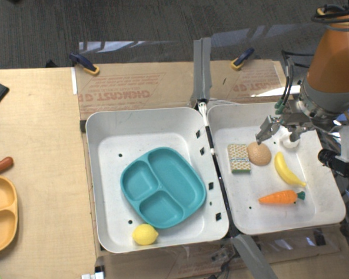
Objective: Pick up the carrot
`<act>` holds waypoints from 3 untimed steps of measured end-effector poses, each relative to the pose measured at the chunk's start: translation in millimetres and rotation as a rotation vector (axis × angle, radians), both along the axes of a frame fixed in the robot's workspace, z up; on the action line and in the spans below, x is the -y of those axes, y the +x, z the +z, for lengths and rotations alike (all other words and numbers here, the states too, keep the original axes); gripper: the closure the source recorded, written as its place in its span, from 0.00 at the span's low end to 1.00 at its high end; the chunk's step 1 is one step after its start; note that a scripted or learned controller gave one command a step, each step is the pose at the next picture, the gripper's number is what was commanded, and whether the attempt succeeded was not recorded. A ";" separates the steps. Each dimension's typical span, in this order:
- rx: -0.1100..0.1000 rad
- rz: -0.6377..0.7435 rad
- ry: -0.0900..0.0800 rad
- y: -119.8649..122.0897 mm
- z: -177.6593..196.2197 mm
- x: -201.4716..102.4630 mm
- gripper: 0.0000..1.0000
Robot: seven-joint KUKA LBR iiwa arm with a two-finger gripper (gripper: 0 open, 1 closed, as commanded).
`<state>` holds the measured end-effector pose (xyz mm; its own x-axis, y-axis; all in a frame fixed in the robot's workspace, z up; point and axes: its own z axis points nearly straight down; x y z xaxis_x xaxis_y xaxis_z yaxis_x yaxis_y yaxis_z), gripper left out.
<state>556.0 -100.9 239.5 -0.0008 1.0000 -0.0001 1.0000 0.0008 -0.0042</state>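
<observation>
Claw [275,128] hangs over the right bin [326,212] — fingers spread, gripping nothing; arm cut off at the right edge — carrot [278,198] lies below it, apart.

One fixed camera looks down at a slant from above the tan wooden bench [37,115], taking in both shallow white plastic bins [100,170] from moderate height.

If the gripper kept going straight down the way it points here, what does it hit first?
Probably the round tan item, which sits just below and left of the gripper, not the carrot farther toward the bin's front. Depth is hard to judge from this slanted view.
</observation>
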 end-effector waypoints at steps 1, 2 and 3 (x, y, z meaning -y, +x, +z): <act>0.000 0.028 0.001 -51.7 -136.6 74.7 0.00; 0.003 0.182 0.005 -77.8 -147.8 113.1 0.00; 0.001 -0.250 0.001 -78.9 -148.6 64.1 0.00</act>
